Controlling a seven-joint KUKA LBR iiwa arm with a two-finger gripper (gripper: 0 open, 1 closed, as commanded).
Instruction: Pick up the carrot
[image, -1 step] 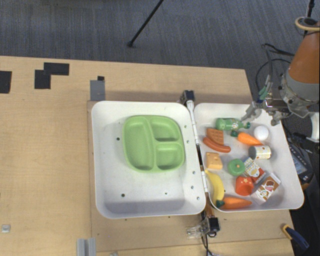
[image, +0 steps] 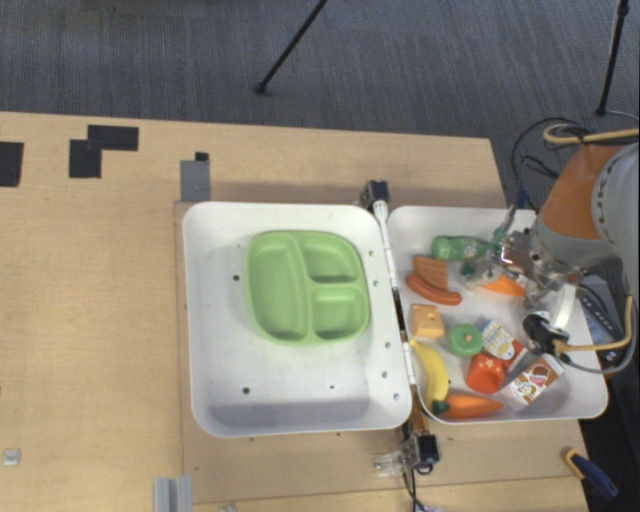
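The carrot (image: 472, 405), orange and tapered, lies along the front wall of the right bin (image: 585, 400), just right of the banana's tip. My gripper (image: 497, 262) hangs over the back of that bin, far from the carrot, close above a small orange wedge (image: 503, 287) and beside a green vegetable (image: 450, 246). The wrist hides what lies directly under it.
The right bin also holds a sausage (image: 433, 282), a tan block (image: 427, 321), a banana (image: 434, 370), a green round piece (image: 465, 340), a red pepper (image: 485, 373) and two small cartons (image: 531, 381). A green divided plate (image: 305, 285) sits in the left bin (image: 215, 400).
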